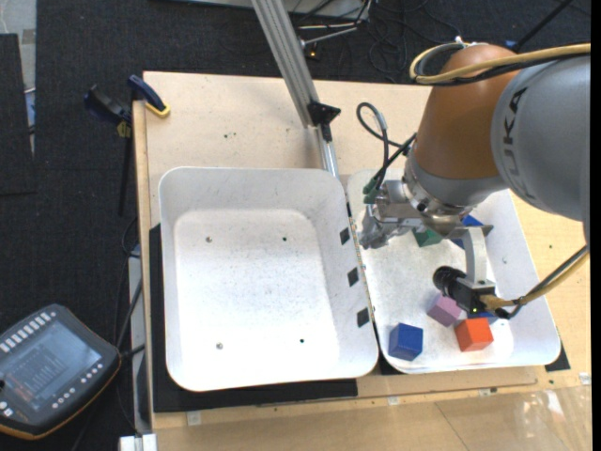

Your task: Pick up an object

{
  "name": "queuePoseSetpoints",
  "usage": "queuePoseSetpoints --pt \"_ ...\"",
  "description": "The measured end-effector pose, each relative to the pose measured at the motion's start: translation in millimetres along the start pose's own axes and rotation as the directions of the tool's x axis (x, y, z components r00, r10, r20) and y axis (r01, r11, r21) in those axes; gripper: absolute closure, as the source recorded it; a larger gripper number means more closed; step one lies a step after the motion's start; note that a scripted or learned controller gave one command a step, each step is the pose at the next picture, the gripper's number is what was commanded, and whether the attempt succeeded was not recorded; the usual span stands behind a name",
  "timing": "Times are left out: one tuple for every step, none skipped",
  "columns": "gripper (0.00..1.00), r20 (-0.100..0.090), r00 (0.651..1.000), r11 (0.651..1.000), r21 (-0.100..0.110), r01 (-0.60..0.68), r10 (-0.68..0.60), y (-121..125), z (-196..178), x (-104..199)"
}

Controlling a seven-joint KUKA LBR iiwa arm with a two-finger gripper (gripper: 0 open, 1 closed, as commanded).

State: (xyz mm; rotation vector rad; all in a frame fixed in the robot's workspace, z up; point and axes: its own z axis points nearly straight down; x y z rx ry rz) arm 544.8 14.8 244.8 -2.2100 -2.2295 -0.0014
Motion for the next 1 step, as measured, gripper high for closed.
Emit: queuePoseSetpoints --pt "1.0 0.0 1.0 1.0 -0.001 0.0 0.0 -5.4 -0.5 62.4"
